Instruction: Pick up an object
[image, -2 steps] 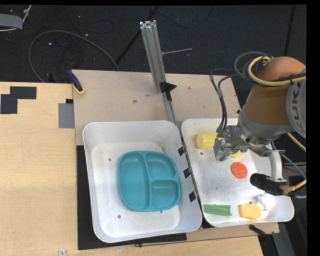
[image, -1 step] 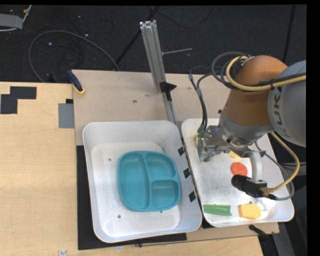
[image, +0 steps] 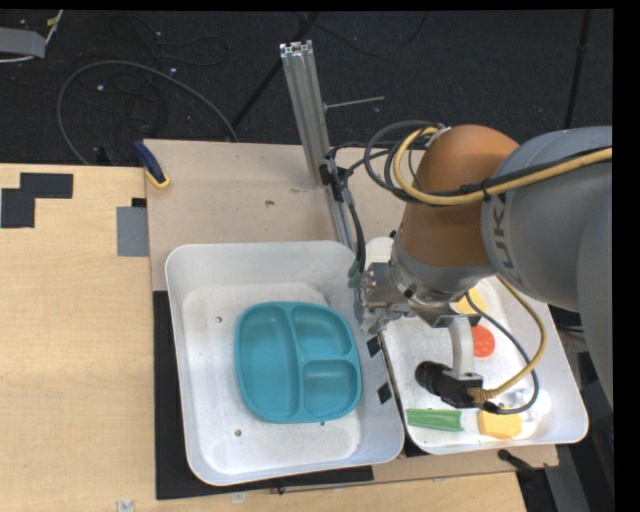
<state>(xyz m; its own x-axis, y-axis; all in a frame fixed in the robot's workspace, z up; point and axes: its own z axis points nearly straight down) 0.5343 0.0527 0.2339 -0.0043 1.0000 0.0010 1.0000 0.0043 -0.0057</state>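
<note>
Left bin (image: 200, 300): teal divided plate (image: 296, 360) takes the centre toward 4 o'clock. Bare floor from 8 round to 12 o'clock, plus a strip at 6.

Right bin (image: 558, 395): arm (image: 460, 210) hangs over the 9 to 12 o'clock half, barring entry from above. Green block (image: 434, 420) and yellow piece (image: 500, 427) lie along the 6 o'clock wall, orange piece (image: 483, 343) near centre. Open floor at 3 to 4 o'clock.

Aluminium post (image: 305, 110) stands at 12 o'clock, behind the seam between the bins.

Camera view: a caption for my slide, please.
Grey arm over the right white bin; teal divided plastic tray in the left white bin.
</note>
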